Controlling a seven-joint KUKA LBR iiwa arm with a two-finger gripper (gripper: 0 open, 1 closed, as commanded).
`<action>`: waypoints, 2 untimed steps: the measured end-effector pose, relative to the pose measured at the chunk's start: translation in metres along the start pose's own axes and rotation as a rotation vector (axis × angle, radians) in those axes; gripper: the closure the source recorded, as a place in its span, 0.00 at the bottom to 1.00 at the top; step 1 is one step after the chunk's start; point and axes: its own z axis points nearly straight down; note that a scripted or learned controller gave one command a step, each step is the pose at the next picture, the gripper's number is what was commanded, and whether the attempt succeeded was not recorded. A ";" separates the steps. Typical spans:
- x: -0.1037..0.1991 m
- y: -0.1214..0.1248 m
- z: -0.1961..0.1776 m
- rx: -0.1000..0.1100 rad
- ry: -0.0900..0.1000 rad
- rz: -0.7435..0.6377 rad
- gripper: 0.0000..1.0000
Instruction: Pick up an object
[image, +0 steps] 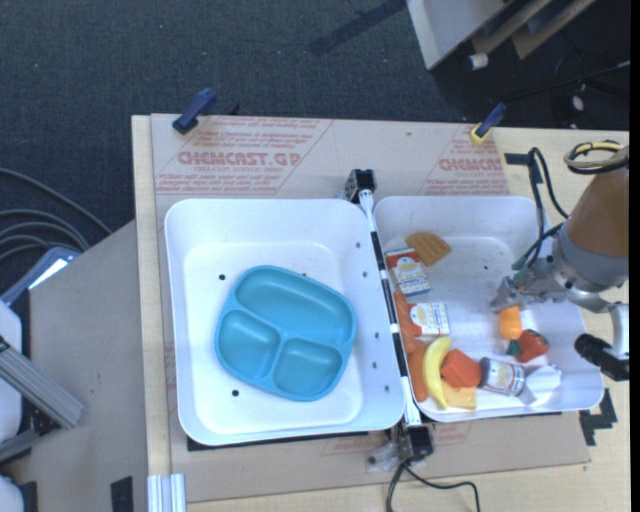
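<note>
My gripper (512, 291) reaches into the right bin (470, 213) from the right, low over its right side. Just below it lies a small orange fruit (511, 323), with a red and green toy vegetable (532, 344) beside that. I see nothing held in the gripper. Other pieces in this bin are a brown toast slice (428, 247), a red and white carton (407, 272), a second small carton (432, 318), a yellow banana (435, 368), an orange-red piece (460, 368) and a small jar (503, 376) lying on its side.
The left bin (190, 250) holds a blue divided plate (286, 332). A black divider rail (385, 300) runs between the bins. The grey arm with its orange band (600, 220) stands over the right bin's right edge. Cables lie off the bench to the left.
</note>
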 end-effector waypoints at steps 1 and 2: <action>0.102 -0.002 -0.041 0.003 0.002 -0.003 1.00; 0.177 -0.036 -0.137 0.003 0.002 -0.002 1.00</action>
